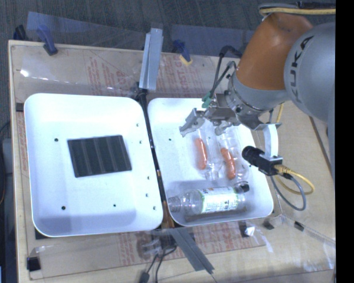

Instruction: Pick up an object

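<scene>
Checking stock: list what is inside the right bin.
The right bin holds a clear plastic bottle and a clear pack with orange pieces. The gripper covers the pack's far end.

I saw a pale wooden bench (76, 69) standing on dark grey carpet (106, 5) (ribbed, by its texture). Blue clamps (47, 43) pinned clear plastic sheeting (94, 52) along the far edge under even light.

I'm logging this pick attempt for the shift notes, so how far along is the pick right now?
Done: the arm has reached over the right bin, with its claw above the clear packet of orange sausages. In hand: nothing visibly held; the packet lies on the bin floor, and so does the plastic bottle near the front wall. Left: closing on an object and lifting it. The dark ribbed pad sits in the left bin.
</scene>
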Controlling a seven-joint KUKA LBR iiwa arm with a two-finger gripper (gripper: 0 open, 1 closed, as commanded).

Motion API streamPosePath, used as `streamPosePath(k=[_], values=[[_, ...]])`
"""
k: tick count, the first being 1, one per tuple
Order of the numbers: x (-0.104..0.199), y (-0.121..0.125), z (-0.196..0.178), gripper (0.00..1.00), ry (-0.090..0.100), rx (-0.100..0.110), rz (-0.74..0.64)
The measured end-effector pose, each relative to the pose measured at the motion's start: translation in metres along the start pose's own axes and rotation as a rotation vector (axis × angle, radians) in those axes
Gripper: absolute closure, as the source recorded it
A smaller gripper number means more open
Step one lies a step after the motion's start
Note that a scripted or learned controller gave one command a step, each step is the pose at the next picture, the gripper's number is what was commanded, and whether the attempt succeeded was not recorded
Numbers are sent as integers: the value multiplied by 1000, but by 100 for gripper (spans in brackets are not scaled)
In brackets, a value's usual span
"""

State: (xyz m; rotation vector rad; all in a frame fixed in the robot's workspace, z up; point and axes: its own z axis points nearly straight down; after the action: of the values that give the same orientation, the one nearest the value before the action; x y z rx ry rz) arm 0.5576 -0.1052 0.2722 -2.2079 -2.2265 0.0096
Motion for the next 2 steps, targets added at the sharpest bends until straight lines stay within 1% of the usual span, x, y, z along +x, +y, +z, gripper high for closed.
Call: streamPosePath(k=[1,2], values=[[3,3,-113,0,-2,-6,-123],[-45,-11,-20,0,-1,-1,-149]])
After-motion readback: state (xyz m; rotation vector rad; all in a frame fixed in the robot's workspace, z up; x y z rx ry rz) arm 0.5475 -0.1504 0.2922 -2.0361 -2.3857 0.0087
